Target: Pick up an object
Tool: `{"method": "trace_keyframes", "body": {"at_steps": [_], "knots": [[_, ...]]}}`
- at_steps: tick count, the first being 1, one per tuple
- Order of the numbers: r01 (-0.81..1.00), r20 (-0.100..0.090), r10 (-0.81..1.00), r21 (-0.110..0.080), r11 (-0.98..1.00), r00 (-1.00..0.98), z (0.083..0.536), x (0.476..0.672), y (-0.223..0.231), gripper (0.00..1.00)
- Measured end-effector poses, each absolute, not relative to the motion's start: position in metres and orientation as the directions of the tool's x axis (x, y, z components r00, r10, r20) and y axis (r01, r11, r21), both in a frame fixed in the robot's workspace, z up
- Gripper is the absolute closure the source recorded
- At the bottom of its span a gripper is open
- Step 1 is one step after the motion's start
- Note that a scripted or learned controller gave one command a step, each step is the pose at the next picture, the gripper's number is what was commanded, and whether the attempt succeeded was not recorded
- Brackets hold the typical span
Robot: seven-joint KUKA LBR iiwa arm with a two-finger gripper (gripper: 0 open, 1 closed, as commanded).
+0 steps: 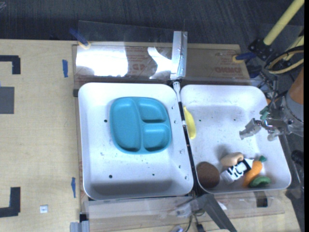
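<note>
Reaching in from the right, the claw (252, 128) is seen over the right bin (217, 98), but whether it is open or closed cannot be told, its metal parts being small and blurred. The left bin (91, 129) is occupied by a blue divided plate (141, 124), while a yellow piece (189, 122) is lodged against the right bin's left wall. Along its near wall a brown ball (208, 174), a tan object (231, 159), a black-and-white item (238, 170) and a toy carrot (254, 170) are clustered, the carrot's long axis running obliquely with its green end towards the far right.
</note>
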State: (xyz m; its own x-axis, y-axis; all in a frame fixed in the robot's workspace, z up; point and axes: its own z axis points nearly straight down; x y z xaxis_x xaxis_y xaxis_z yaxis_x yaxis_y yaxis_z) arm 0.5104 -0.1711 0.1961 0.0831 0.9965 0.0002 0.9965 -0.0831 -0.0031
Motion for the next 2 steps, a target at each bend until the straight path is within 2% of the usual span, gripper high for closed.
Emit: {"method": "trace_keyframes", "body": {"at_steps": [1, 2], "knots": [[0.989, 0.000, 0.989, 0.003, -0.150, 0.150, 0.097, 0.483, -0.197, 0.00], [0.858, 0.001, 0.858, 0.006, -0.514, 0.514, 0.087, 0.481, -0.143, 0.00]]}}
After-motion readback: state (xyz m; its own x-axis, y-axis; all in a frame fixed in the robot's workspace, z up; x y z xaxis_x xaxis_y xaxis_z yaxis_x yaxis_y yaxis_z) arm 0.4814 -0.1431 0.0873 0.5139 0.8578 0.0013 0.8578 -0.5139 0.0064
